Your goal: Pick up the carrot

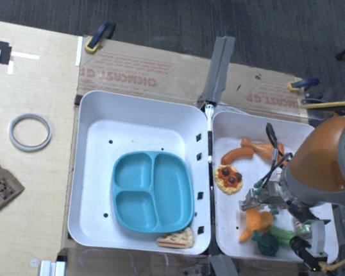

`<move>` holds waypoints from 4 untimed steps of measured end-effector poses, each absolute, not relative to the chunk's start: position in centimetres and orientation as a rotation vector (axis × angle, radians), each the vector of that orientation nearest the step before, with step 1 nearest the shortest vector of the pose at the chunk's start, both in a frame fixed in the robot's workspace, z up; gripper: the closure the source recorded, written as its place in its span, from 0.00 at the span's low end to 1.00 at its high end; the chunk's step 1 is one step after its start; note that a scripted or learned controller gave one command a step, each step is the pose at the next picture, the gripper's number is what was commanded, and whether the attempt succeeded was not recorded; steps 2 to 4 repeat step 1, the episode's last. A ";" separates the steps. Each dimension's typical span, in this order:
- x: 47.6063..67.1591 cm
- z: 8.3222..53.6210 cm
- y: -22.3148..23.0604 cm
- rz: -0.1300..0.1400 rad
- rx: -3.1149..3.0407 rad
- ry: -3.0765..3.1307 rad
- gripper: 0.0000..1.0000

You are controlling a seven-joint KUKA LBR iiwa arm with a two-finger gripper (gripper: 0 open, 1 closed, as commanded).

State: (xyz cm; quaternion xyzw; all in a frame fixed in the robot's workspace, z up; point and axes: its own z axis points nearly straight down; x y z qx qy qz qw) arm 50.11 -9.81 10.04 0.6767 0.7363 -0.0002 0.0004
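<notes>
The carrot (254, 222) is a short orange piece lying near the front of the right bin (222, 236). My gripper (258, 203) hangs right over the carrot's upper end, low in the bin and touching or nearly touching it. The grey wrist and orange band of the arm cover the bin's right side. The carrot rests on the bin floor, not lifted.
A dark green broccoli (267, 245) and a pale green piece (282, 235) lie right of the carrot. A small pizza (229, 179), a sausage (237, 154) and another orange item (259, 146) sit further back. The left bin (92, 154) holds a blue divided plate (152, 191) and a sandwich slice (176, 239).
</notes>
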 end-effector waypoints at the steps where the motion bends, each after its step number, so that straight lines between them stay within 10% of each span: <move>1: 52.3 19.1 -1.9 -0.003 2.163 2.279 1.00; 4: 52.3 19.1 -1.9 -0.003 2.163 2.279 1.00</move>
